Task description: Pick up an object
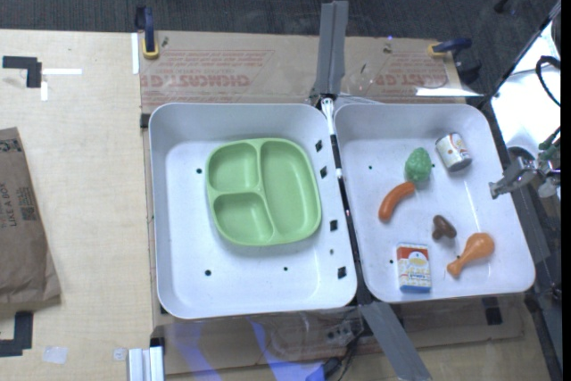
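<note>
Since any item will do for the pick, the can (453, 151) looks like the natural choice. It lies on its side in the back right part of the right bin (375, 134), its length slanting toward that bin's right wall. Right of the can and a little nearer the front, at the bin's rim, sits a small grey metal piece that I take to be the gripper (510, 182). It is too small and edge-on to tell whether it is open or closed, and nothing is seen in it. The can therefore lies left of it and slightly back, closer than anything else. Just left of the can is a green lump (417, 166), and further left and forward an orange sausage shape (396, 200). In front of the can lie a brown piece (443, 228), a drumstick (471, 252) and a small box (413, 268). Far left of the can, a green divided plate (264, 190) lies in the left bin (178, 219). The can's label, the box's print and the red lettering on the cardboard (232, 71) behind are not legible.
</note>
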Controlling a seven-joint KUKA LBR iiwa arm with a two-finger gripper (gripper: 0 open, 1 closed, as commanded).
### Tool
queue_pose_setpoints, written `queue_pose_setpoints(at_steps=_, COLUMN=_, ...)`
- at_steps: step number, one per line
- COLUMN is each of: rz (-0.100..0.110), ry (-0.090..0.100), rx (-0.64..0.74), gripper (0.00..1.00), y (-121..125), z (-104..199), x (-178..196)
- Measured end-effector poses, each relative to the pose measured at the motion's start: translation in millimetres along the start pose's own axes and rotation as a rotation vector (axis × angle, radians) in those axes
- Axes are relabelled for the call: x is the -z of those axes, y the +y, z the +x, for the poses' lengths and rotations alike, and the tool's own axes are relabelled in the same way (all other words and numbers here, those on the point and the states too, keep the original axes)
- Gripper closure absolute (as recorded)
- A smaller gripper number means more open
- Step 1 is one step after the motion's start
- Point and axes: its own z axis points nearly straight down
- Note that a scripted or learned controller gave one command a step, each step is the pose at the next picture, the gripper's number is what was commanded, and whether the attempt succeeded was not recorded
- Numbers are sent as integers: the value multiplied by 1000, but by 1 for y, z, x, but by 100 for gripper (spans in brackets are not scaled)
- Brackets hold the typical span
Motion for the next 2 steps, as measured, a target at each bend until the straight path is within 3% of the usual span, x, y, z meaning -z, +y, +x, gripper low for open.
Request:
queue_pose_setpoints(at_steps=1, rz=1, ry=0, rx=-195, gripper=0, y=62, z=19, x=-93)
queue_pose_setpoints(at_steps=2, rz=-2, ry=-1, rx=-123, gripper=0, y=135, z=62, x=-173)
